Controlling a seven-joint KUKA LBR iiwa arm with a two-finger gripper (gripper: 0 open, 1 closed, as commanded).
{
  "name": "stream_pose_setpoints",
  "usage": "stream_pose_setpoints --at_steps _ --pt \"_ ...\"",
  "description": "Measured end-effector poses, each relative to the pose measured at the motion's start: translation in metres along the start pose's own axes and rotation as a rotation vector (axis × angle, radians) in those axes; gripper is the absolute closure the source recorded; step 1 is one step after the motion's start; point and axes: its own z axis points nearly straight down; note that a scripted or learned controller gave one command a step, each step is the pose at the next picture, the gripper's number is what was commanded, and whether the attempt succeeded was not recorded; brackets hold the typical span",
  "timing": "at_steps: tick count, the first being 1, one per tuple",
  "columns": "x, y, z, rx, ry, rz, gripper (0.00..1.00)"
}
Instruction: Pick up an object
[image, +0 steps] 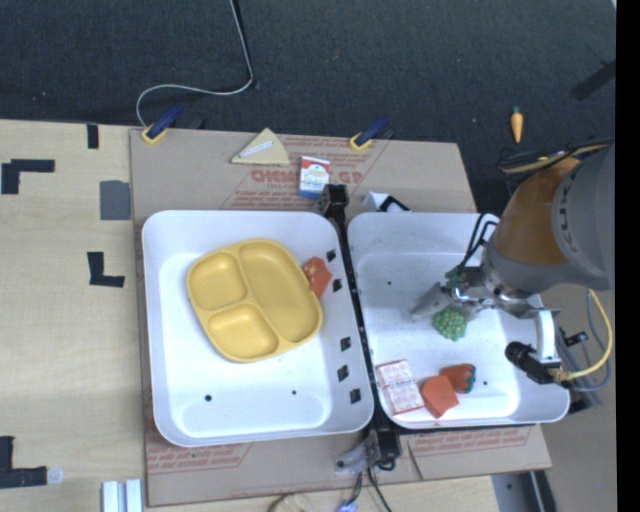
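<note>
1. Left bin (170, 400): yellow divided plate (255, 298), small red piece (317, 273) at its right edge.
2. Right bin (400, 240): gripper (455, 298) low over green object (451, 324), apparently touching it; approach/grasp step, I judge.
3. Finger spread: cannot tell. Hold not confirmed.
4. Next: close on green object, then lift straight.
5. Red-orange block (440, 395) and card (397, 385) lie near the front wall.

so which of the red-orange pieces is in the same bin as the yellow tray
The small red-orange piece by the yellow tray's right edge, in the left bin. The other two lie in the right bin.
</note>
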Motion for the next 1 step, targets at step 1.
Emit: stream_pose_setpoints --at_steps 1 --pt "-0.0005 0.0006 -0.0099 -0.002 -0.002 0.0 1.0"
